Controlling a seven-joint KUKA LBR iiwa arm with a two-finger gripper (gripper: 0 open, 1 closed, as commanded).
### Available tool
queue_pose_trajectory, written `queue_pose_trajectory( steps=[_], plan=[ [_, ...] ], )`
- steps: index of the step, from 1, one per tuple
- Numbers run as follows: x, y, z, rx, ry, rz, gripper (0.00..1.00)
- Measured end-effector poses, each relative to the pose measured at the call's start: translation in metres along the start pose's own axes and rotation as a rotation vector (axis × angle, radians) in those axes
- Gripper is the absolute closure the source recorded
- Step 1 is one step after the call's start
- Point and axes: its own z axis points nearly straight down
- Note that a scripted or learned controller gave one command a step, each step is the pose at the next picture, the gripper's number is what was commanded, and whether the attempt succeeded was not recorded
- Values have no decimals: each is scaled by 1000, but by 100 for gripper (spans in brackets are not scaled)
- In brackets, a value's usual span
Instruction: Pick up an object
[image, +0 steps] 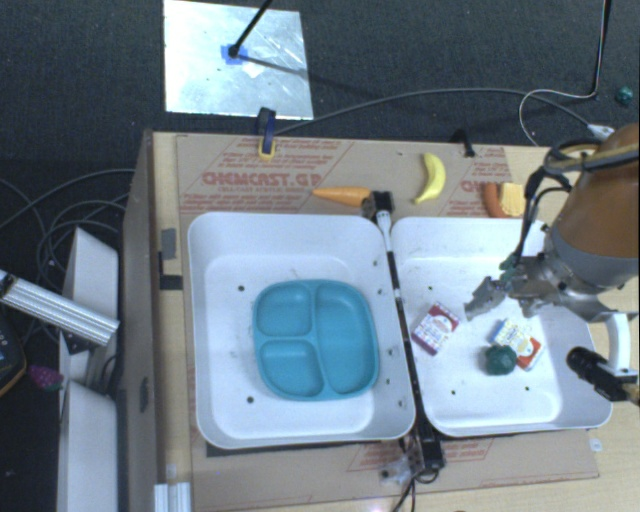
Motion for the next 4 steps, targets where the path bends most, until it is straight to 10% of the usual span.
queue_pose_trajectory(
  steps=[2, 3, 4],
  plan=[
    [-62, 4, 145, -10, -4, 2, 0],
    [-65, 5, 133, -17, -10, 4, 100],
    [-65, 5, 133, -17, -10, 3, 0]
  ],
)
